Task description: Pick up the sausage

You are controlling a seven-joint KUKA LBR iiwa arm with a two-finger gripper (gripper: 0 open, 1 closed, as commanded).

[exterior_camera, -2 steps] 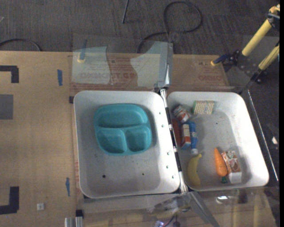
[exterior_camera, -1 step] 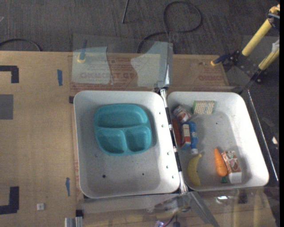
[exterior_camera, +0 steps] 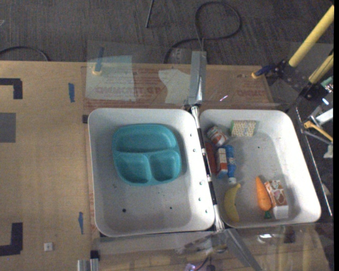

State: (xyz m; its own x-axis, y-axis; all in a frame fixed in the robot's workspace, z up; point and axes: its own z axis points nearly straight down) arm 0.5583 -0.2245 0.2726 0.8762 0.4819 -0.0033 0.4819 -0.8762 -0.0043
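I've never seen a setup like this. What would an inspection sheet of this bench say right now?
Surface: wooden bench bearing a left bin and a right bin, both white.
Job's things: likely the sausage, dark red, along the right bin's left wall.
Clutter: teal plate in the left bin; banana, carrot, bottle in the right bin.
Cables: black cables on the floor.
Surroundings: grey carpet; yellow poles at top right.

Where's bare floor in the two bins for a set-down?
Left bin: open floor below and right of the teal tray. Right bin: a bare patch between the bottle and the carrot. Crowded along its left wall and near the banana.
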